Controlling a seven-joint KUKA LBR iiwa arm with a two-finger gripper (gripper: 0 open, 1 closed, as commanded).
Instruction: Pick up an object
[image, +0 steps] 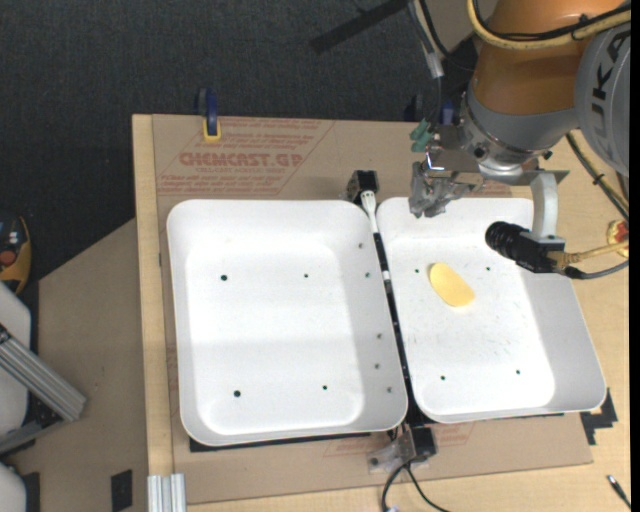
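- Fingers (431, 203) first: two short metal prongs pointing down, close together, with nothing between them, though from this angle I cannot tell whether they are clenched or released.
- They belong to the gripper (432, 207), and it's hanging over the far left corner of the right bin (560, 390), near the rim.
- Above it, the arm (520, 70) comes in from the upper right, its orange band broad and glossy over the grey wrist.
- And there's our target: a yellow piece (451, 285), lying flat on the floor of the right bin.
- It's a smooth oval, pale banana yellow, long axis running slantwise from upper left to lower right, no markings to be seen.
- It sits in the bin's far half, toward the divide, apart from the gripper and nearer the camera than it.
- A black cylinder (518, 246) juts off the arm's mount, just right of the yellow piece and above the bin.
- Over to the left bin (190, 330): white floor, a few small dark dots.
- Both bins rest on a brown board (260, 150) with red lettering.
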